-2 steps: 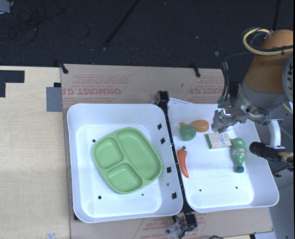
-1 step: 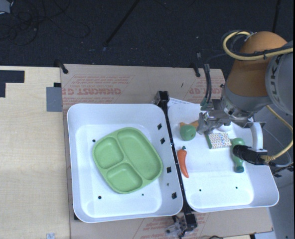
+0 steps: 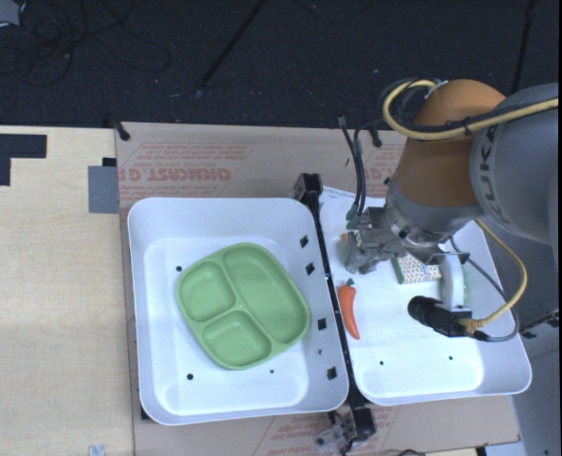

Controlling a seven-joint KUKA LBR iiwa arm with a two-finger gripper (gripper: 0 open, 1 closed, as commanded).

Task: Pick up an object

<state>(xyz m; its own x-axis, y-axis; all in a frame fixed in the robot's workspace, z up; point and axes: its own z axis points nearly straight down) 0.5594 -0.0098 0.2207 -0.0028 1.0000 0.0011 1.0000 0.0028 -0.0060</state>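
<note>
Camera view finds the grey two-finger gripper [image 3: 364, 252], its finger state impossible to tell, low in the right-hand white bin [image 3: 423, 378] just above the small orange carrot-shaped toy [image 3: 348, 311], which lies against the bin's left wall, risking a wall-blocked grasp.

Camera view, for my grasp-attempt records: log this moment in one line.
arm: over right bin | tool: low, near left wall | carrot: lying just below tool, not held | left bin: green divided plate

Two bins side by side. Left bin [image 3: 148, 255]: divided plate [image 3: 241, 304] in middle. Right bin [image 3: 452, 378]: carrot [image 3: 348, 311] by left wall, gripper [image 3: 362, 252] just behind it.
</note>
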